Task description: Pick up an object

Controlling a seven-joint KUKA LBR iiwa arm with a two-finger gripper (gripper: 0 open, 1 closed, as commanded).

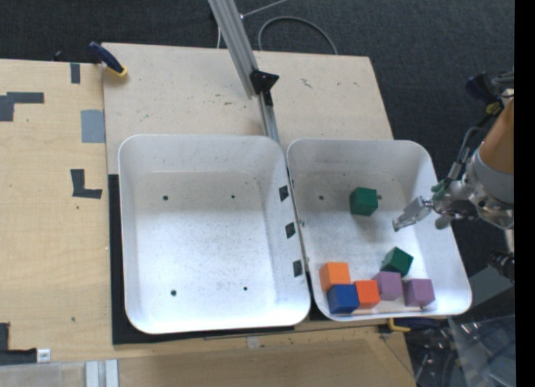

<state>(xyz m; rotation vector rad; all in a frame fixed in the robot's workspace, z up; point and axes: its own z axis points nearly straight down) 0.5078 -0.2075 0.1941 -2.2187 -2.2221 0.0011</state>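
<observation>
With our gripper at the frame's right, its opening impossible to tell, we should descend squarely over the lone green cube just left of it.

Fixed overhead slant onto both bins

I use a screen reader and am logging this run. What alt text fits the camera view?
A robot gripper hovers at the right bin near a green block, while more green, orange, blue and purple blocks cluster at the bin's near edge. The left bin sits alongside it.
</observation>
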